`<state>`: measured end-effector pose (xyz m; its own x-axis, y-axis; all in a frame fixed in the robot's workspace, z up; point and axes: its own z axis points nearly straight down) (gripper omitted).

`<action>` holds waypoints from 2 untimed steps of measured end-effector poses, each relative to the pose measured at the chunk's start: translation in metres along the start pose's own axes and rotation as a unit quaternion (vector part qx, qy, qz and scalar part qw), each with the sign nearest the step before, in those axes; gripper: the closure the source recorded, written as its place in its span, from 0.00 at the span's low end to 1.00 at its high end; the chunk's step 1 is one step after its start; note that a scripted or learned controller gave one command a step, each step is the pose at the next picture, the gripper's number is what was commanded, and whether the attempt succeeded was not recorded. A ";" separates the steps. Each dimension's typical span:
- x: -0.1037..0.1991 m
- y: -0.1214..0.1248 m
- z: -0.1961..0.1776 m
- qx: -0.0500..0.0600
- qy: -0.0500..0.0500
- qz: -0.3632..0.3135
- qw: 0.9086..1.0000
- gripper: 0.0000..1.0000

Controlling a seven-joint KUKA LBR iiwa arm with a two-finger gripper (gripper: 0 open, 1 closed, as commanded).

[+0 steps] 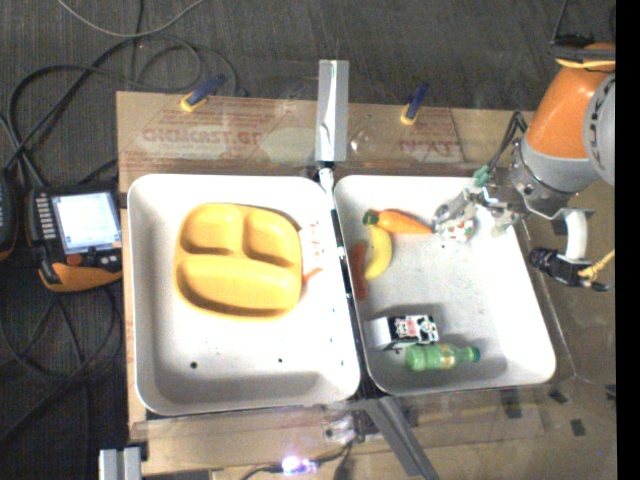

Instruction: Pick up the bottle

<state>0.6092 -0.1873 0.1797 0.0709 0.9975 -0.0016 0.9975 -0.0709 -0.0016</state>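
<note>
A grey-and-orange robot arm hangs its two-finger gripper (pixel 458 218) over the far side of the right-hand shallow white bin (pixel 520 298); whether it is spread or closed cannot be told from here. Its target, a small green plastic bottle (pixel 441 356), lies on its side by the near wall, well apart, beside a small black-and-white box (pixel 413 327). A yellow banana (pixel 379 253) and orange carrot (pixel 402 222) sit between. A yellow 3-compartment tray (pixel 240 260) fills the left bin, likely out of the way.

My arm (pixel 575 143): grey shell, fat orange band above wrist. Gripper (pixel 458 218): pale metal, small red and green bits, thin cables.
</note>
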 end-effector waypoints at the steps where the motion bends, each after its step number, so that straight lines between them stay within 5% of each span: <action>1: 0.001 0.000 -0.008 0.001 0.000 -0.001 1.000 1.00; 2: 0.000 0.000 -0.008 0.002 -0.001 -0.001 1.000 0.00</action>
<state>0.6091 -0.1868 0.1879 0.0698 0.9976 -0.0035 0.9975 -0.0699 -0.0046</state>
